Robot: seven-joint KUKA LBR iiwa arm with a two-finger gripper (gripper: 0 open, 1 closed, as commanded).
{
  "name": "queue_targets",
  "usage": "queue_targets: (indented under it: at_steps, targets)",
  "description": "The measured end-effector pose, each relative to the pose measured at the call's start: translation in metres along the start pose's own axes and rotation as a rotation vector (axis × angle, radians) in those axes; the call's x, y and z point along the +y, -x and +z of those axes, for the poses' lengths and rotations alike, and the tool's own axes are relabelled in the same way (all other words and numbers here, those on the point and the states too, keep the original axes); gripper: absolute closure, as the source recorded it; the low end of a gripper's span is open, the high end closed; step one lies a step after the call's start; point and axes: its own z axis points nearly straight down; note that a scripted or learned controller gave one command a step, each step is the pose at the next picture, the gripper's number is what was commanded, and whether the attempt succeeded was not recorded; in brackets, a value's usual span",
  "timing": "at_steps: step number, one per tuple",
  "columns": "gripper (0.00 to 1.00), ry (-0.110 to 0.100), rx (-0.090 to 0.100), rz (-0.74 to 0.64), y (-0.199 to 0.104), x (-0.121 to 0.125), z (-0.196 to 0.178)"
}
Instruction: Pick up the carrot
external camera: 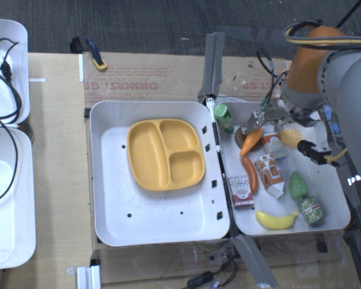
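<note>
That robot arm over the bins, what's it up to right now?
The arm reaches in from the right, with its gripper down over the upper part of the right bin, right at the top end of the carrot. Whether it actually grips the carrot can't be told. Around it lie a sausage, a banana, small cartons and other toy food. The left bin holds a yellow divided plate.

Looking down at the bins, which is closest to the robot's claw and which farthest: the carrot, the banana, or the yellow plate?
Measured from the gripper, over the back of the right bin:
1. Carrot: right at the gripper, just below it in the view.
2. Banana: at the right bin's front edge.
3. Yellow plate: in the left bin, across the divider, farthest.
</note>
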Motion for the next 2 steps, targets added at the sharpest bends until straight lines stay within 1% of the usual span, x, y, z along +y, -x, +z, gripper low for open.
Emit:
queue_targets:
  at_steps: [1, 2]
  targets:
    - [1.00, 0.003, -0.002, -0.003, 0.000, 0.002, -0.010]
    - [1.00, -0.005, 0.002, 0.088, -0.064, 0.007, -0.098]
